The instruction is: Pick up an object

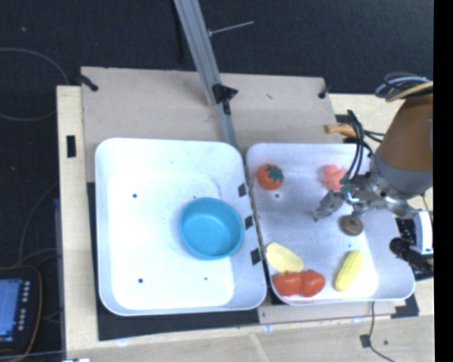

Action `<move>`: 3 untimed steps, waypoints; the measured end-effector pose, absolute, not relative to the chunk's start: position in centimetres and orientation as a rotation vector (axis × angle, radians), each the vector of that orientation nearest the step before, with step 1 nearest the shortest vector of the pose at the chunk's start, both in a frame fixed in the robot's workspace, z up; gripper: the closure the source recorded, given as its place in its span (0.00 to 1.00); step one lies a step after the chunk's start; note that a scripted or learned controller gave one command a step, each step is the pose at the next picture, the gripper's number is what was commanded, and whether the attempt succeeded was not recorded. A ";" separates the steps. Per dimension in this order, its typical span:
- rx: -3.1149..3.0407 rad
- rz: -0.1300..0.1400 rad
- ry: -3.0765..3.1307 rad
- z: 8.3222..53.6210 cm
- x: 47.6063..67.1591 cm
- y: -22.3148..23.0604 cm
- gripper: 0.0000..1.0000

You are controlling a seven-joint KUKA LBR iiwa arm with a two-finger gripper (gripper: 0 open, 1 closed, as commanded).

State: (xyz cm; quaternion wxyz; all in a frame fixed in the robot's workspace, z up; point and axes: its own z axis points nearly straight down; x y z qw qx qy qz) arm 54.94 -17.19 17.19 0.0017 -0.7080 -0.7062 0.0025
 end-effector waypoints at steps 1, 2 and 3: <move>-2.221 0.007 -2.218 12.8 54.8 -17.6 0.00; -2.233 -0.007 -2.221 14.4 55.1 -17.7 1.00; -2.226 -0.008 -2.224 19.6 54.4 -17.4 1.00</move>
